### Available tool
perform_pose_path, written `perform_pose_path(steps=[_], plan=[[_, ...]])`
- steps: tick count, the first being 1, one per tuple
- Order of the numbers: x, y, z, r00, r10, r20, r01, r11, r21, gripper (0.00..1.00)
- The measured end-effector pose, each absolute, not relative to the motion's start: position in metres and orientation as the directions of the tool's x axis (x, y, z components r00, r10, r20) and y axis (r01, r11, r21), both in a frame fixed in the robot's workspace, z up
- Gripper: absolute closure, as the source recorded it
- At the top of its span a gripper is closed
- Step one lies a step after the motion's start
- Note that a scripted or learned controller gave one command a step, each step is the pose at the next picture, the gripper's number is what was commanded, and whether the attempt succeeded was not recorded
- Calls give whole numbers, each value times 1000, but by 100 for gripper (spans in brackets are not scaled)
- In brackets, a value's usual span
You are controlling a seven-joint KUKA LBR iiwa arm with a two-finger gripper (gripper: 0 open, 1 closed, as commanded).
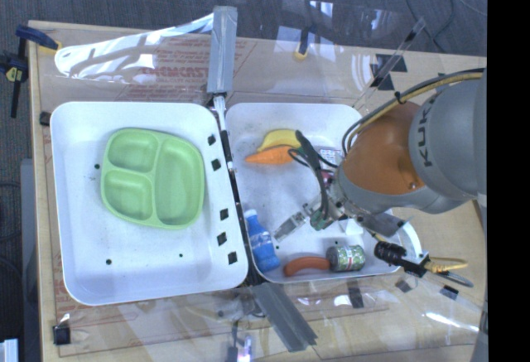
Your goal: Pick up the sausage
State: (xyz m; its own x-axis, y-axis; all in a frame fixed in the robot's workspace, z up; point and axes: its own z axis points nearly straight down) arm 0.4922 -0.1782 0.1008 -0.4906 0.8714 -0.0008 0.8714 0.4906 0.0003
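Observation:
The sausage point(307, 266) is reddish-brown and lies flat along the front wall of the right bin point(248, 122), between a blue bottle and a green can. My gripper point(303, 223) hangs low inside the same bin, a little behind the sausage and apart from it. The grey arm with its orange band point(379, 163) covers the bin's right side. Nothing shows held in the gripper.
A blue bottle point(261, 241) lies at the right bin's front left and a green can point(345, 257) sits just right of the sausage. A carrot point(268, 156) and a banana point(281, 139) rest at the back. The left bin point(74, 261) holds a green divided plate point(154, 178).

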Motion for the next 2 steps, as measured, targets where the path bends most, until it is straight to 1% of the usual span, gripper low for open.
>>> perform_pose_path(steps=[1, 2], plan=[[477, -211, 91, -508, 861, 2, 861, 508, -1, 0], [477, -180, 91, -503, 864, 1, 864, 503, -2, 0]])
